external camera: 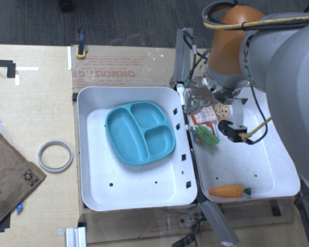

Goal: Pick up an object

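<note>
One blue plate (140,133) left, carrot (227,191), green packet (206,136) right

Blue plate (140,133): a light blue divided tray with three compartments, lying flat and right way up in the left bin, near the middle of the frame.
Carrot (227,191): an orange toy carrot with a small green tip, lying on its side along the lower edge of the right bin, lower right of the frame.
Green item (206,136): a small green piece, tilted, at the upper left of the right bin.
Red-and-white packet (204,115): a small flat packet, just above the green item, partly hidden.
</note>
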